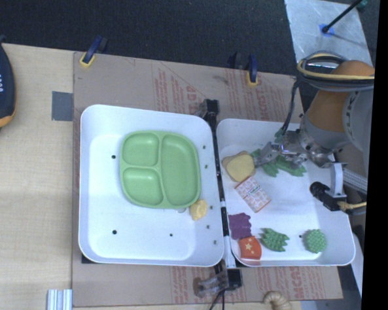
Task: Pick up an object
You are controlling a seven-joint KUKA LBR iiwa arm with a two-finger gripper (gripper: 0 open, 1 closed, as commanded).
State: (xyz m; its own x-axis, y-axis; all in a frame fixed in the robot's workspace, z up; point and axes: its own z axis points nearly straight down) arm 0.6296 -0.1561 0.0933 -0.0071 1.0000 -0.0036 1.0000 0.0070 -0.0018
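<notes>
At the near rim of the right bin [345,255] you have a red toy [250,248], a purple one [239,223] and two green ones. Farther back, the gripper [277,151] sits low over a leafy green toy [284,166], just beside a yellow piece [239,166]. You cannot tell its finger spread. The packet [252,193] print is unreadable

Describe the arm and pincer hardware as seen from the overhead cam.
The arm is grey with a rounded orange band above the wrist and a dark ring with a pale rim at its top. The pincer is a small cluster of grey metal and black parts. A thin dark cable runs down the arm's side toward it.
</notes>
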